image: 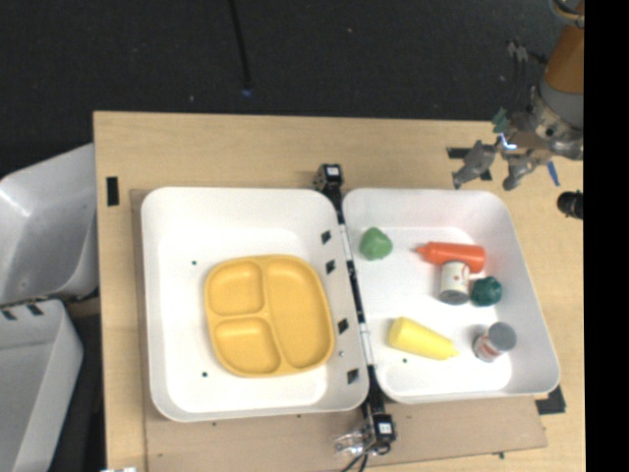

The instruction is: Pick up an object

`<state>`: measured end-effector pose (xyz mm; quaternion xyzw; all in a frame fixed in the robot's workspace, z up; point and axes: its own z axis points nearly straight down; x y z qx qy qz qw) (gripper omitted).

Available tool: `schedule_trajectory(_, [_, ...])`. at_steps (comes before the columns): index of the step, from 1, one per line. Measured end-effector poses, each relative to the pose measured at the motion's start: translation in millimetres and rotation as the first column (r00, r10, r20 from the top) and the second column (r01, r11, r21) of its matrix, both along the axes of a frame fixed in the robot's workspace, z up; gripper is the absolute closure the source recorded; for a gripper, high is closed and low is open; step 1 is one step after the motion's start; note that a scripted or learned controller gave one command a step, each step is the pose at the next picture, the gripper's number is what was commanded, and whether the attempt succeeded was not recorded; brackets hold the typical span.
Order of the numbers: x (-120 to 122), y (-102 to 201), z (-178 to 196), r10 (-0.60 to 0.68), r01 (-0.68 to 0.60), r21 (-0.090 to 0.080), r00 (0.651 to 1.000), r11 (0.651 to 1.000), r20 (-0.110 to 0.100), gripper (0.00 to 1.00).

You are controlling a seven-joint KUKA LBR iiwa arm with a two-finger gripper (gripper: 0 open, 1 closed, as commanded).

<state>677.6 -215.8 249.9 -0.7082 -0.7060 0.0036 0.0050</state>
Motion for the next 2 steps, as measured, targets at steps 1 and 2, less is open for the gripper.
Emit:
schedule_trajectory(1, [2, 1, 10, 0.004, -0.004, -0.004, 1.000, 1.000, 0.014, 0.00])
schedule_trajectory(2, [8, 5, -49, 0.007, -0.007, -0.004, 1.000, 1.000, 0.009, 0.00])
